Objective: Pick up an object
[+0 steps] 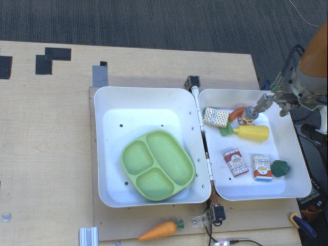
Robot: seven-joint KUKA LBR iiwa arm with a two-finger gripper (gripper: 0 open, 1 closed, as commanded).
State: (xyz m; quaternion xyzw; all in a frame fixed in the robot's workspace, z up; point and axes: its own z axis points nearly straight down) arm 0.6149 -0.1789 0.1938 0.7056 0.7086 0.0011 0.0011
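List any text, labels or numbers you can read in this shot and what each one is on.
No text is readable.
Two small red and white cartons in the right bin: printed fronts, too blurred to read.
Patterned packet near the top of that bin: dots or print, too small to tell.
Yellow bottle, green divided plate and carrot on the bench: no lettering visible.

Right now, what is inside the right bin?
The right bin holds a patterned packet, an orange carrot piece, a yellow bottle, two small cartons and a dark green item. The gripper covers whatever lies beneath it.
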